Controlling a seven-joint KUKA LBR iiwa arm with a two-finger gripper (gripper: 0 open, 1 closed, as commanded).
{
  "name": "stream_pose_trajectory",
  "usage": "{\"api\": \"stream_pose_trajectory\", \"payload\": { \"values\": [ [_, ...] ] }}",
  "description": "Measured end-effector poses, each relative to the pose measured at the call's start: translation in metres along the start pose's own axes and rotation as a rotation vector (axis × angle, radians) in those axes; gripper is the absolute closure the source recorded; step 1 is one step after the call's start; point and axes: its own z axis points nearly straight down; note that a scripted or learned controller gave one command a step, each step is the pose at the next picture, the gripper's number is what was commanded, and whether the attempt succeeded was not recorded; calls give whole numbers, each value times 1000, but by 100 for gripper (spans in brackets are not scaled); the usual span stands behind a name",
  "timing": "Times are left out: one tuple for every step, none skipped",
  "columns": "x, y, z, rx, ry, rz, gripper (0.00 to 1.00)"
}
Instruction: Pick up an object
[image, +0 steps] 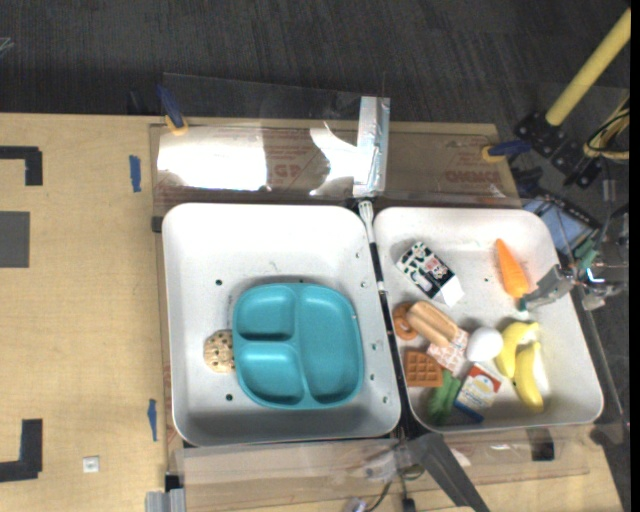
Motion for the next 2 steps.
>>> {"api": "stream_pose_trajectory", "payload": {
  "values": [
    [-20, 0, 43, 3, 2, 164, 0],
    [37, -15, 161, -1, 0, 140, 0]
  ]
}}
